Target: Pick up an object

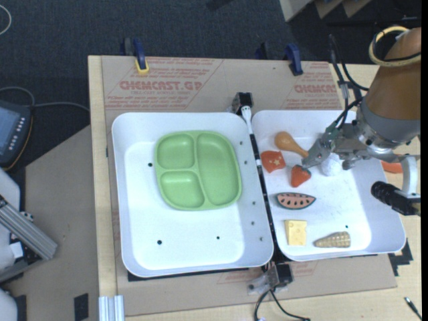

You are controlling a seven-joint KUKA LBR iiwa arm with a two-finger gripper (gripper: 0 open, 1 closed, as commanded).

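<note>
The gripper (314, 160) hung low in the right bin (381, 243), its tips just above a strawberry (300, 175), and whether they were spread or closed I could not tell. To grab well, it likely needed to straddle the strawberry squarely and avoid nudging the red piece (272, 160) at nine o'clock. Nearest sat cheese (296, 232) and corn (332, 241), then a melon slice (295, 200), then a drumstick (291, 143) at eleven. The left bin (134, 199) held a green tray (198, 170).
</note>
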